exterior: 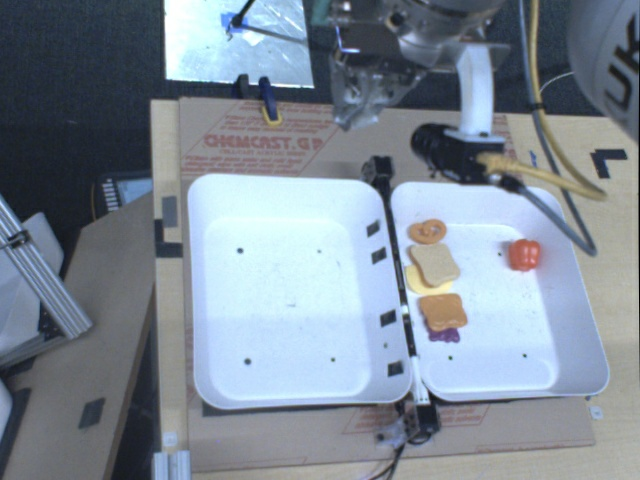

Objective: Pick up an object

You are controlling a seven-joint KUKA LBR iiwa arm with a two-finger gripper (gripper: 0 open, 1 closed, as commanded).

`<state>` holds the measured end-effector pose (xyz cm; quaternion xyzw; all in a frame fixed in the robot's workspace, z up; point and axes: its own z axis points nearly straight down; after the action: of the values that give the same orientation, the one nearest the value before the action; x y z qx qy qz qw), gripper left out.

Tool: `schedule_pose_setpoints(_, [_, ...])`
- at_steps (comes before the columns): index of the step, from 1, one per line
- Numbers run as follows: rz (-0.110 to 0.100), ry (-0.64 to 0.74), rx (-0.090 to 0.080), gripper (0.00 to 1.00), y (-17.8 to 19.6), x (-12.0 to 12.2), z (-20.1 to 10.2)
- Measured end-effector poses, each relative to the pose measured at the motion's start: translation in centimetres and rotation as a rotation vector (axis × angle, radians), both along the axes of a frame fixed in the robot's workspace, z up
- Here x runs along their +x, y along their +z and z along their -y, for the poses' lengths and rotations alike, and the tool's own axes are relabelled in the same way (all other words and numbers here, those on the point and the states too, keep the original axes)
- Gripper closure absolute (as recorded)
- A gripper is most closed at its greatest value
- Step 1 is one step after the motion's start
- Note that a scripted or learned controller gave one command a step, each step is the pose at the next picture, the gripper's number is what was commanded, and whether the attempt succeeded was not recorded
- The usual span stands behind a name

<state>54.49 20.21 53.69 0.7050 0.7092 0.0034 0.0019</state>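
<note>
While the arm is hanging high over the back of the bench, the left bin (285, 298) is sitting white and shallow on the cardboard sheet (250, 143), which is carrying red lettering behind it. Just behind that sheet, a shiny foil-like panel (235, 28) is lying on the dark floor, and a small blue and yellow clamp (268, 103) is gripping the cardboard's back edge. The gripper (362, 103) is hovering above the back of the divide between the two bins, well clear of everything in them; whether it is open or closed I cannot tell, as it is blurred and seen end-on. In the right bin (560, 368), the toy foods are clustering near the left wall: a round orange cookie-like piece (428, 231), a tan bread slice (436, 265) just in front of it, a yellow piece (414, 279) peeking out beside the bread, then an orange toast piece (443, 311) overlapping a small purple item (446, 335). Well apart, toward the right, a red pepper-like toy (524, 254) is sitting alone.
</note>
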Motion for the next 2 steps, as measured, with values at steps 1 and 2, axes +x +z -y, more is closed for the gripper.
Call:
schedule_pose_setpoints(1, [-0.005,0.001,-0.001,1.00,-0.20,-0.10,-3.38])
schedule_pose_setpoints(2, [-0.005,-0.005,-0.002,1.00,-0.19,0.88,-3.20])
